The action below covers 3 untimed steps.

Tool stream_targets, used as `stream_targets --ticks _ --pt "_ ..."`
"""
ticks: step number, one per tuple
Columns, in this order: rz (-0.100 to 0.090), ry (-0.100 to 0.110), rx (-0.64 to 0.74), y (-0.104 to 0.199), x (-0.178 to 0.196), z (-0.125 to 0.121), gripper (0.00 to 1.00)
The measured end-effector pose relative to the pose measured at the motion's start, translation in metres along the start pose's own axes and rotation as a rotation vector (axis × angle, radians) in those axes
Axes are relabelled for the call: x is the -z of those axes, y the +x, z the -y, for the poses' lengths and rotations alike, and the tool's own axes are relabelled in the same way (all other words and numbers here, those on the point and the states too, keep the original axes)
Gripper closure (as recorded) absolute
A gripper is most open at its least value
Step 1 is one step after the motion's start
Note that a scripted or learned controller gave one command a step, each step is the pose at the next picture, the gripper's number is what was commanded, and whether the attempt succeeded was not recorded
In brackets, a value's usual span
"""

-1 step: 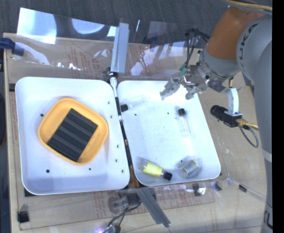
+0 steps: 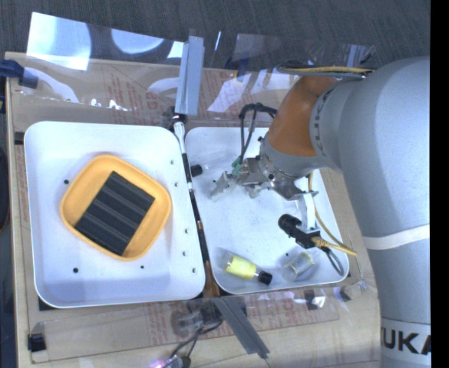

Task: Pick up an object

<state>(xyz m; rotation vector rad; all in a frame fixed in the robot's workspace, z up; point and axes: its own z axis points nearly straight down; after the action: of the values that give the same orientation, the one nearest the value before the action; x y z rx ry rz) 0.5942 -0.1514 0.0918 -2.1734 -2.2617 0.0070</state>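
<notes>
- Left bin point(image 2: 40, 205) holds a dish point(image 2: 78, 198) with a ridged block point(image 2: 117, 211) on it.
- Right bin point(image 2: 232, 282) — marker point(image 2: 247, 269) near its front edge, small jar point(image 2: 299, 264) right of that.
- Gripper point(image 2: 236, 176) over the right bin's rear.

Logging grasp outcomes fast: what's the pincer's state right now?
Pincer: low over the right bin, upper left part; open or closed cannot be told, and nothing is seen between its fingers.
</notes>
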Motion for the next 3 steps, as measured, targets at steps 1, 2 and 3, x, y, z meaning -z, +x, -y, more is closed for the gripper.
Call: stream_targets --ticks 1,2,3 --pt "0.003 -0.005 0.227 0.030 0.000 0.079 0.00" --pt "-0.002 -0.002 0.292 0.022 -0.002 0.118 0.00" --pt "-0.002 -0.002 0.298 0.021 0.007 0.117 1.00"
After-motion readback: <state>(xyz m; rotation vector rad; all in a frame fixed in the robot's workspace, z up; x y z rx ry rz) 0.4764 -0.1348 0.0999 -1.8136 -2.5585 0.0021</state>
